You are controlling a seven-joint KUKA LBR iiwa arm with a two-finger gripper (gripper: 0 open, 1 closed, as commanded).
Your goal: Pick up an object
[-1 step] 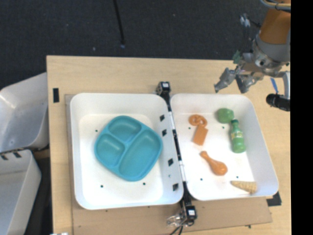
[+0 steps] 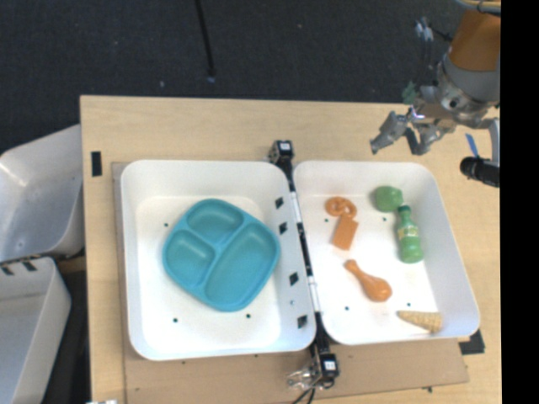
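My gripper [image 2: 402, 139] hangs above the far edge of the right bin [image 2: 446, 310], its two grey fingers spread open with nothing between them. Below it in that bin lie a green ball-shaped toy [image 2: 387, 198], a green bottle [image 2: 408, 235], an orange pretzel-like piece [image 2: 338, 206] on an orange block [image 2: 344, 233], an orange drumstick [image 2: 370, 281] and a tan cone [image 2: 420, 319]. The green ball is the nearest object to the gripper, a little in front of it.
A blue divided plate [image 2: 221, 253] lies in the left bin [image 2: 135, 326]. A ridge with black clips [image 2: 296, 251] separates the bins. Bare wooden bench [image 2: 210, 129] runs behind both. White containers [image 2: 34, 209] stand off the left edge.
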